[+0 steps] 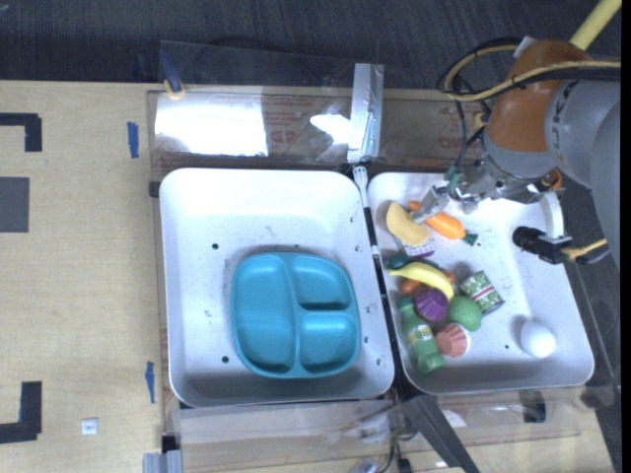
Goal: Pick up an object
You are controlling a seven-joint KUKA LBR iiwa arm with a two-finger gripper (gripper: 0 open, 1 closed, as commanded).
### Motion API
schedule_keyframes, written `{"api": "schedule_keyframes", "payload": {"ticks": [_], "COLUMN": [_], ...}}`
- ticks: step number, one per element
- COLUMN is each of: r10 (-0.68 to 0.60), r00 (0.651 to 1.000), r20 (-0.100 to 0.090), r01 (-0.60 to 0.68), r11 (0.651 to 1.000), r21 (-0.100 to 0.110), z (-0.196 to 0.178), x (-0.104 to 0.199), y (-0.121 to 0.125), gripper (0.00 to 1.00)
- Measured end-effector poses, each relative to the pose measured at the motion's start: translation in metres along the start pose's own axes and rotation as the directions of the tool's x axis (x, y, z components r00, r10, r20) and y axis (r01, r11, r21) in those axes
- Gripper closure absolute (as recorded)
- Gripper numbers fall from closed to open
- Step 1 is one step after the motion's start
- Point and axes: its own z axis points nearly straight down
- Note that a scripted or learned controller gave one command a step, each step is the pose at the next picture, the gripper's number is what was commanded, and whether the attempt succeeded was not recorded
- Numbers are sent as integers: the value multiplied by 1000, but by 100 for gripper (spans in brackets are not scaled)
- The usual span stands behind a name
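The right bin [567, 313] holds a pile of toy food: a pale yellow piece [405, 225], an orange carrot [447, 227], a banana [425, 277], a purple piece [431, 304], a green round piece [465, 312], a green and white can [482, 290], a red piece [452, 339] and a green bottle [422, 341]. A white ball [537, 340] lies apart at the bin's near right. My gripper [450, 193] hangs low over the far left of this bin, just above the carrot and the yellow piece. Nothing shows in its grasp.
The left bin [187, 225] bears a blue compartment tray [294, 311]. A clear plastic sheet [256, 116] and a metal divider post [366, 111] stand behind the bins. A black part with a yellow cable [540, 241] reaches over the right bin's far right.
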Motion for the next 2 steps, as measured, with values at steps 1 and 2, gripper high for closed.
{"api": "schedule_keyframes", "payload": {"ticks": [1,2], "r10": [-2,306], "r00": [1000,952], "r20": [-4,-3], "r01": [2,-306], "r11": [1000,952], "r21": [8,16], "z": [-8,-90], "x": [1,79], "y": [-1,-26], "gripper": [100,100]}}
